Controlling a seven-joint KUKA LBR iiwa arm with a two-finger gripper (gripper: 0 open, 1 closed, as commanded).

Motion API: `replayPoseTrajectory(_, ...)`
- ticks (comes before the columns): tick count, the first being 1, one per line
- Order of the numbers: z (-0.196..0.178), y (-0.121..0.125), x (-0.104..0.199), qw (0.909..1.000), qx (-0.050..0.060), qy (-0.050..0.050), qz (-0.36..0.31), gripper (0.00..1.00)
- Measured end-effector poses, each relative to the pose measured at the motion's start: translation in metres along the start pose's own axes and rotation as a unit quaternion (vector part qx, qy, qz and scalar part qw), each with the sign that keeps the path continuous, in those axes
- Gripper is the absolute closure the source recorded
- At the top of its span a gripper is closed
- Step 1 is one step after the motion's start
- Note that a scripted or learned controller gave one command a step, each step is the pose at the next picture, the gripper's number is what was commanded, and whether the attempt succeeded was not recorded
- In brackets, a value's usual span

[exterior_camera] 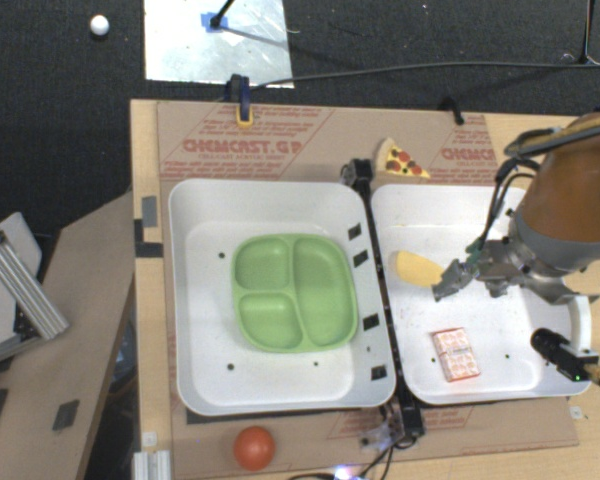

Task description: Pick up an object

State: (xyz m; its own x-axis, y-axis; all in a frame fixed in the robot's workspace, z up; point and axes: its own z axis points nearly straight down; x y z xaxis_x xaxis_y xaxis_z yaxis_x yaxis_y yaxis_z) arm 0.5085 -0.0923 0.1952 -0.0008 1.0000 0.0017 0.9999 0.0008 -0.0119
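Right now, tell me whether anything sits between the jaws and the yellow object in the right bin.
Nothing visible does. The gripper hangs just right of the yellow object, with bare bin floor between them. The pink box lies nearer the camera, off that line.

Grey arm [540, 258], orange band, black cables.

Two small objects lying in the right-hand white bin [420, 213].
A pale yellow rounded piece [417, 267] lies near the bin's left wall; a flat pink-and-white patterned block [455, 354] lies apart, toward the front edge.
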Motion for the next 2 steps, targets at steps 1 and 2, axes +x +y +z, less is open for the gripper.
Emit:
replayPoseTrajectory(1,-0.006,0.003,0.000,1.0000,-0.007,-0.001,-0.001,0.00)
replayPoseTrajectory(2,0.055,0.008,-0.001,1.0000,-0.005,-0.001,0.000,0.00)
